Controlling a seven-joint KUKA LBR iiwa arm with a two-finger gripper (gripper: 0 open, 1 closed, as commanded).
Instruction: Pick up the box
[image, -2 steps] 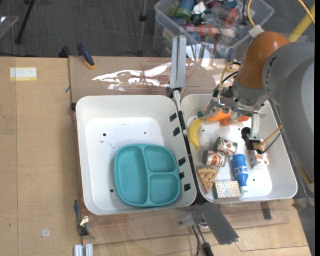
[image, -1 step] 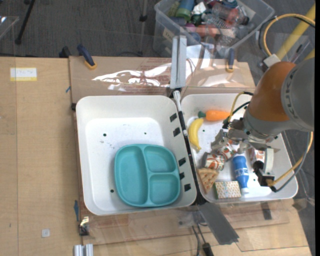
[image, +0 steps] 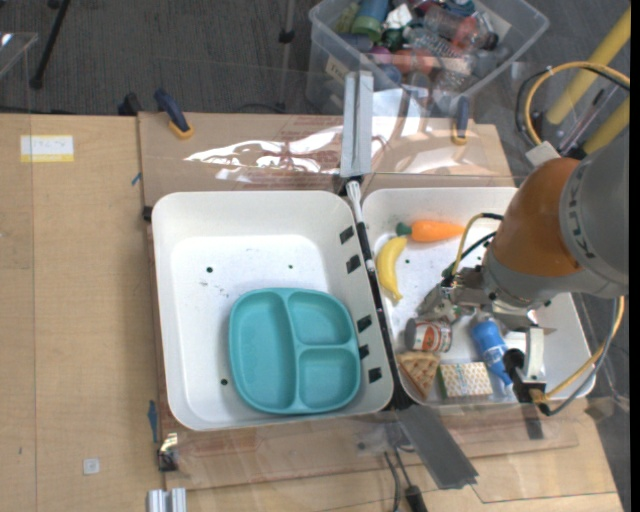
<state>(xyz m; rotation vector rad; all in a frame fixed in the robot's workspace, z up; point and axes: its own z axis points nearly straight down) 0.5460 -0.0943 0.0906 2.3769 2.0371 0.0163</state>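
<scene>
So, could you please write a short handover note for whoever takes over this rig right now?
Gripper: over the right bin, low among the items; whether it is open or shut cannot be told.
Box: lying near the front of the right bin, beside the blue bottle; nothing shows it being gripped.
Also in the right bin: banana, carrot, small can.
Left bin: teal divided plate.
Done: no pick-up is visible.
Left: grasp and lift the box.
</scene>
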